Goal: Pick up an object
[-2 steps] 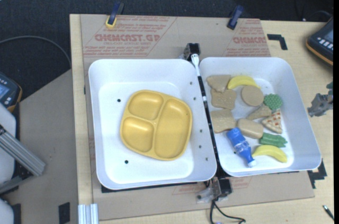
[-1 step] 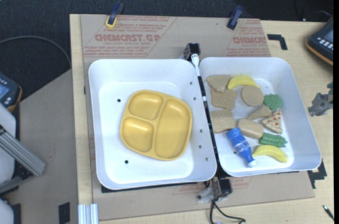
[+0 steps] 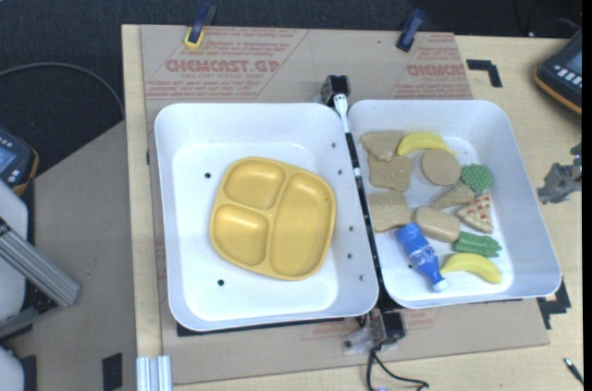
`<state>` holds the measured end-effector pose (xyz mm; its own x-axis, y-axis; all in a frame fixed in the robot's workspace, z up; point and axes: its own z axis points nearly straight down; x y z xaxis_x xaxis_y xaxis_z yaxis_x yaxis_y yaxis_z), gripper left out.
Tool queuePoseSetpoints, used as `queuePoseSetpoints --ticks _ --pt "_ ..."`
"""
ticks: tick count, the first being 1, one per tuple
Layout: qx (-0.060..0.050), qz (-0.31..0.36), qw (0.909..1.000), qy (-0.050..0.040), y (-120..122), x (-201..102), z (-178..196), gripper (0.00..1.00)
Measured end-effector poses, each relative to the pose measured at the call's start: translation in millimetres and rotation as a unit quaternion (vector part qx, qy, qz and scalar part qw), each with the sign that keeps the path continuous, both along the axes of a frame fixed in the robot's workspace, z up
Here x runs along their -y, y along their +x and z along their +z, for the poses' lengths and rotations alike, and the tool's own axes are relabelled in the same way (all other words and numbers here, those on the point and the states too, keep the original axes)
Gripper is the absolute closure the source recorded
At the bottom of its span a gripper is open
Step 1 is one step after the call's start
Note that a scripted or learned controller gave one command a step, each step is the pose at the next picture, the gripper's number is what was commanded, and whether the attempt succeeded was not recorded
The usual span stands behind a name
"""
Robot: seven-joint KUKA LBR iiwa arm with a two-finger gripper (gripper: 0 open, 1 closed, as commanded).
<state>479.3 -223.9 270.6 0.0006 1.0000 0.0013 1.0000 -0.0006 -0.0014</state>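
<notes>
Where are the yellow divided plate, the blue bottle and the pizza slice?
yellow divided plate (image 3: pixel 274 218), camera view, centre ridge.
blue bottle (image 3: pixel 420 254), camera view, middle of body.
pizza slice (image 3: pixel 478 213), camera view, middle of topping.

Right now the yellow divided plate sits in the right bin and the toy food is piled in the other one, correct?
Not quite. The camera view shows the yellow divided plate in the left bin, not the right. The toy food, including the blue bottle and two bananas, is piled in the right bin.
</notes>
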Motion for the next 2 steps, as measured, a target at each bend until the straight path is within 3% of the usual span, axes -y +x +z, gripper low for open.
queuePoseSetpoints --ticks 2 --pt "-0.001 0.0 1.0 0.0 -0.1 -0.4 -13.6 1.0"
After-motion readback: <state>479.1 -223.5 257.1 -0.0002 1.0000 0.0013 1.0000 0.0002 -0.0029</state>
